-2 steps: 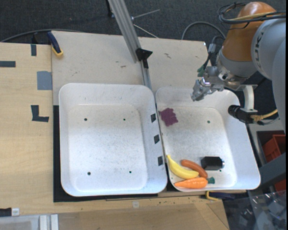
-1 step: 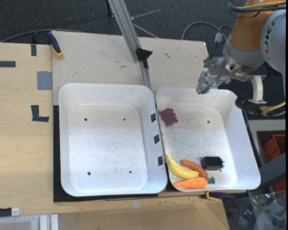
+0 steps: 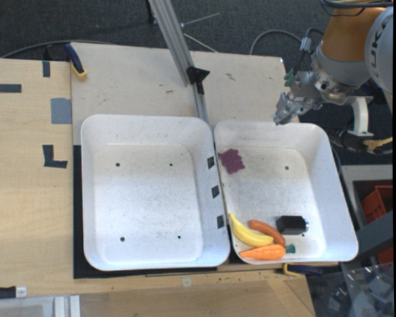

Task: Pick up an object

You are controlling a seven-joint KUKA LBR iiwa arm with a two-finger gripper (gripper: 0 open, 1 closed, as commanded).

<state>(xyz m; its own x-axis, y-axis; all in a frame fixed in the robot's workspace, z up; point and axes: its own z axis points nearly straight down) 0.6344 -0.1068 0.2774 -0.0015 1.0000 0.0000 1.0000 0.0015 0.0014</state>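
The arm sat at the far right corner of the right bin, w/ the hand hanging just over the bin's back rim, nothing visibly in it; whether it was open or closed I couldn't tell from that angle, too small and dark. So the pick looked not yet begun, approach stage at most. All candidates lay in the right bin: a purple lump near the back left, on its own w/ bare floor around it, and a cluster at the front edge, i.e. a banana, a carrot right at the front wall, a second orange piece lying across between them, and a black block just beside that. The left bin had only specks. My guess: the purple lump was the easier target, nearest the hand and apart from everything, so a straight drop would do, though it looked flat and soft and might slip. The front cluster would need the hand carried across the bin and lined up carefully, since those items touched or crowded each other and sat against the wall, leaving little room.
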